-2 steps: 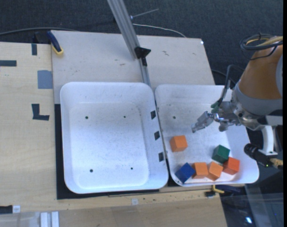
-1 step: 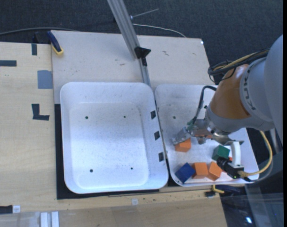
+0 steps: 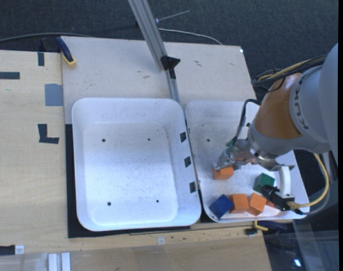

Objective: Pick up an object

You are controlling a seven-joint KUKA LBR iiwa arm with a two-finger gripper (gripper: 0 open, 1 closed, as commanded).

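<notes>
While my gripper (image 3: 224, 165) sat low over the orange block (image 3: 222, 174) in the right bin (image 3: 211, 120), its opening unclear, I needed a centred, square grasp.

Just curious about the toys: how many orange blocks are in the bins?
3, all in the right bin: one orange block at the gripper, two side by side near the front edge. The arm may hide others.

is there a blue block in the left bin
No, the small blue block lies in the right white bin, near its front edge beside two orange blocks.
</notes>
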